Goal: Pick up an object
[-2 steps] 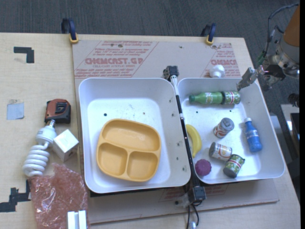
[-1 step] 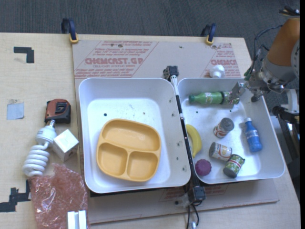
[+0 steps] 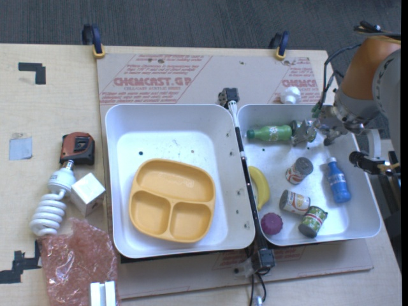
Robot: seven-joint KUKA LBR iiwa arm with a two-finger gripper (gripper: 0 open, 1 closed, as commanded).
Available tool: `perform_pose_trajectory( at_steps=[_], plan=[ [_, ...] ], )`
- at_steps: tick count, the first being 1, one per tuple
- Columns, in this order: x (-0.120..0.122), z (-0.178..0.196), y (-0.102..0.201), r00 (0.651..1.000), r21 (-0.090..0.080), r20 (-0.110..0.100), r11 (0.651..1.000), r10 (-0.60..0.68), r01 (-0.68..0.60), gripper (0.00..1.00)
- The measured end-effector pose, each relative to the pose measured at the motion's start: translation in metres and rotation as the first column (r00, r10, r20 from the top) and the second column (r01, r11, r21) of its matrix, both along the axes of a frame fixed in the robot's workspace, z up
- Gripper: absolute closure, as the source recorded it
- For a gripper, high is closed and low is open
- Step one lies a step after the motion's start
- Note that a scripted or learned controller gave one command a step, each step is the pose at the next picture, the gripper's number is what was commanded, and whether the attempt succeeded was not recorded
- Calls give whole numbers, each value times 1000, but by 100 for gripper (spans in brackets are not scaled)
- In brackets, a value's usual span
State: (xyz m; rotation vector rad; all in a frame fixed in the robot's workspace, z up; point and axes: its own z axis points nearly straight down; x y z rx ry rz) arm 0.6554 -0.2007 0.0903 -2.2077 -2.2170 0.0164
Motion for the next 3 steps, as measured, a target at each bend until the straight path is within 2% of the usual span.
perform_pose_trajectory(
  at_steps=[1, 2, 3],
  plan=[
    [1, 11, 0, 1000, -3, 5, 1000, 1, -1, 100],
    [1, 11, 0, 1000, -3, 5, 1000, 2, -2, 0],
    [-17, 3, 36, 1000, -2, 17, 1000, -2, 2, 0]
  ],
)
